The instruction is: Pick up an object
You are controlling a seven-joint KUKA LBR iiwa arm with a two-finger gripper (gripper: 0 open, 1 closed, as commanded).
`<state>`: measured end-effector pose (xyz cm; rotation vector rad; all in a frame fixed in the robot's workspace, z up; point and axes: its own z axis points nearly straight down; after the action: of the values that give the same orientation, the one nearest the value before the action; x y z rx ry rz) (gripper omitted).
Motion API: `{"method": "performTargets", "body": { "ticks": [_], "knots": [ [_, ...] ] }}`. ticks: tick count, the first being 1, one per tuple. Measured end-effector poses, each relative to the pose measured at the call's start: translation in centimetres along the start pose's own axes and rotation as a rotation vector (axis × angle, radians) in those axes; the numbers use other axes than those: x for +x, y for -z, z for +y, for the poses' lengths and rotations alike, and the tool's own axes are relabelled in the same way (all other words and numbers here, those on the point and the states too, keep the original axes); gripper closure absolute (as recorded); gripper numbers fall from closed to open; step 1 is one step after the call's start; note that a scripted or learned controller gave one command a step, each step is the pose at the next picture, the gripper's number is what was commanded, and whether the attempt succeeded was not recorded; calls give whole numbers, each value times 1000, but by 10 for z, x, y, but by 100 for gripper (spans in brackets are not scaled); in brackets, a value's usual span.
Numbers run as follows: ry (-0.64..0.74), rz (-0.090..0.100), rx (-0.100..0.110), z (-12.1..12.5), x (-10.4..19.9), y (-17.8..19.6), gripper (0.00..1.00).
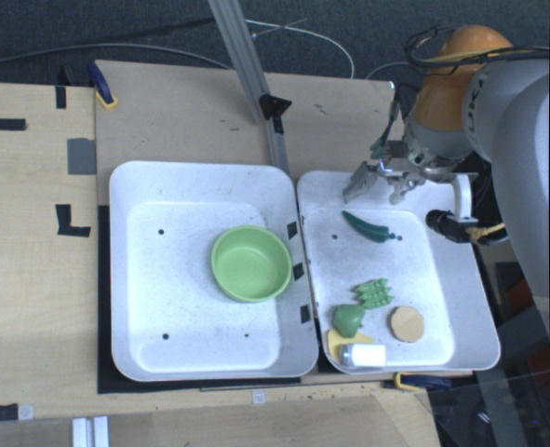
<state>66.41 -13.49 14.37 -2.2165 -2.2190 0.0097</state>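
Note:
My gripper (379,189) hangs over the far edge of the right bin (461,277), its two grey fingers spread open with nothing between them. Just below it in that bin lies a dark green chilli-shaped piece (368,227). Nearer the front of the same bin are a light green leafy toy (374,292), a green rounded toy (348,319), a tan round disc (407,324) and a white block on something yellow (360,353). A green bowl (250,264) sits in the left bin (163,212).
A grey pole (247,63) slants across the bench behind the bins, ending at a black clamp near the bins' shared corner. Cables loop over the back of the bench. My arm's bulk fills the upper right.

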Motion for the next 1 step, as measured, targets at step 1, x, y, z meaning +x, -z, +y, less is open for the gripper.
{"method": "performTargets", "body": {
  "ticks": [1],
  "knots": [
    [1, 0, -1, -1, 1, -55, 0]
  ]
}}
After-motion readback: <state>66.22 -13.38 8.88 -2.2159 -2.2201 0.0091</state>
